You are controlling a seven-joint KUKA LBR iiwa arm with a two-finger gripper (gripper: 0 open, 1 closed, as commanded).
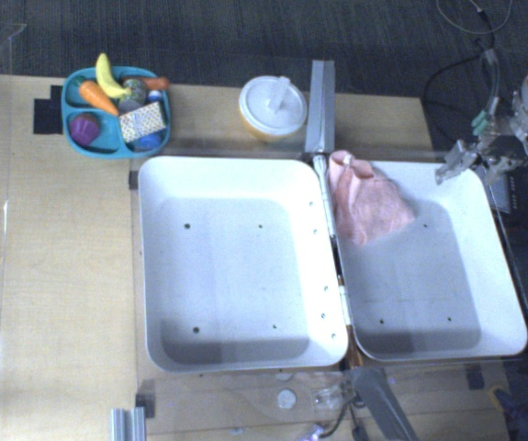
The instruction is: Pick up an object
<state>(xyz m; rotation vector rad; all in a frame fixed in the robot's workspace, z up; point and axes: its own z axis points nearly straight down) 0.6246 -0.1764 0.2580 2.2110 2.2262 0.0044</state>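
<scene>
The left bin [231,265] is bare of graspables; a pink cloth [366,205] is crumpled in the right bin [447,329], against its left wall. The gripper [454,162] is poised over the far right corner, apparently spread open and unladen. A thin fold alone could be pinched and slip out.
</scene>
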